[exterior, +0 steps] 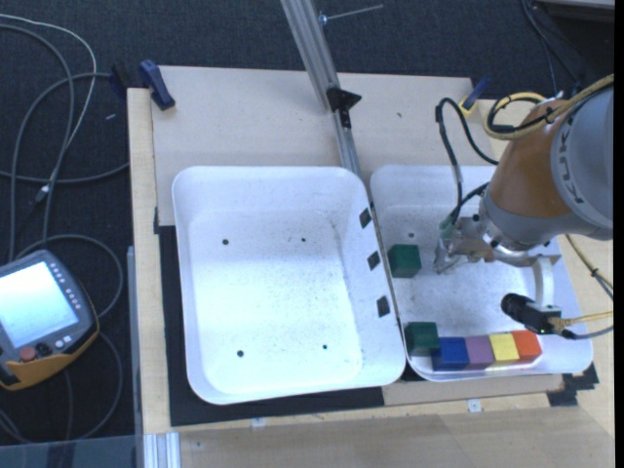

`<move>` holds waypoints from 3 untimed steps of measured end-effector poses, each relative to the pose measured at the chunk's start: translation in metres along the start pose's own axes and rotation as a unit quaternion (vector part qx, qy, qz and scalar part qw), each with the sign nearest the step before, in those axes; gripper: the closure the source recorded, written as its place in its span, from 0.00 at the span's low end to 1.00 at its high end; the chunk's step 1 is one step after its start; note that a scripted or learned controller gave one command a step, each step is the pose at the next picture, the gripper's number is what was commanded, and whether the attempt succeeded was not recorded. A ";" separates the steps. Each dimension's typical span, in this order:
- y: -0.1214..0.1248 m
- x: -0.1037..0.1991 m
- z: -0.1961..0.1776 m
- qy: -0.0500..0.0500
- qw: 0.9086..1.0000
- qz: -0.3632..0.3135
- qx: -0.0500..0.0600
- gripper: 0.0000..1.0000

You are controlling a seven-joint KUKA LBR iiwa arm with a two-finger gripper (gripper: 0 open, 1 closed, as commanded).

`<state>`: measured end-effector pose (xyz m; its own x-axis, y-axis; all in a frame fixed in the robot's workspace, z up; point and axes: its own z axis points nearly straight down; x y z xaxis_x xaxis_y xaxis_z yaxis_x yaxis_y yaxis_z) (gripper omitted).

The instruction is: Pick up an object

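In the right bin (419,188) a green cube (405,259) lies near the left wall. Along that bin's front edge runs a row of blocks: a dark green one (422,336), a blue one (451,352), a purple one (480,349), a yellow one (503,346) and an orange one (526,343). My gripper (447,257) hangs low over the bin floor, just right of the green cube, with a small gap between them. Nothing shows between its fingers. The arm's grey and orange wrist (531,178) covers the bin's right side.
The left bin (268,281) stands beside the right one, divided by their walls with black clips (372,258). A slanted metal pole (312,42) rises behind the bins. Cables loop near the wrist, and a teach pendant (39,310) lies off the bench at left.
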<state>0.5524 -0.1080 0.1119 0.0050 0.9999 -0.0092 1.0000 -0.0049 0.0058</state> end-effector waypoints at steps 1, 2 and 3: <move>-0.064 -0.053 0.013 0.005 1.000 0.001 0.006 1.00; -0.001 0.004 -0.060 0.005 1.000 -0.007 -0.003 1.00; -0.004 0.000 -0.067 0.005 1.000 -0.004 0.002 1.00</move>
<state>0.5477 -0.1070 0.1788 -0.0031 1.0000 0.0003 1.0000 0.0031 0.0026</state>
